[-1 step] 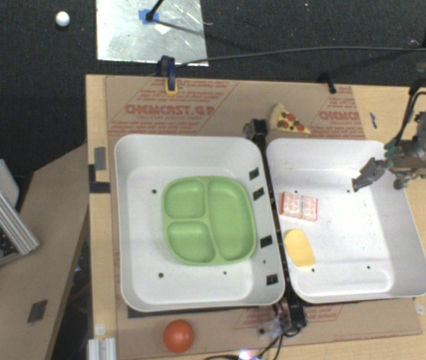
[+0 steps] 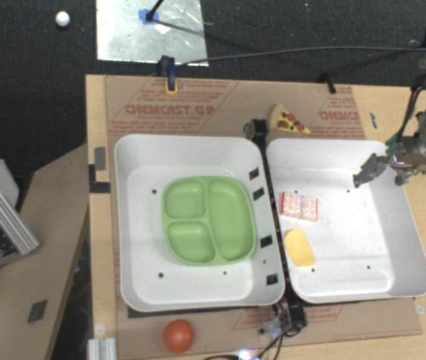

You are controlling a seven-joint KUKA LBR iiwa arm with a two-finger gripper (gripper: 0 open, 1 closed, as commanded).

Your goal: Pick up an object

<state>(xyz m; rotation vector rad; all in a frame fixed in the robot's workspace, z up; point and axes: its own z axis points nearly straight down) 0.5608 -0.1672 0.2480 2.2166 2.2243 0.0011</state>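
Now: my hand (image 2: pixel 368 172) over right bin (image 2: pixel 400 235), grip state unclear.
Yellow block (image 2: pixel 299 247) hugs the wall; fingers may jam.

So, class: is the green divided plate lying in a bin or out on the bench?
In: the plate lies flat inside the left bin.

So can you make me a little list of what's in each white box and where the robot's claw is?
left bin: green divided plate lying flat in the middle
right bin: pink-and-white packet and yellow piece, both near its left wall, packet farther back
claw: above the right bin's back right part, apart from both items
outside the bins: pizza slice toy behind them, red ball in front
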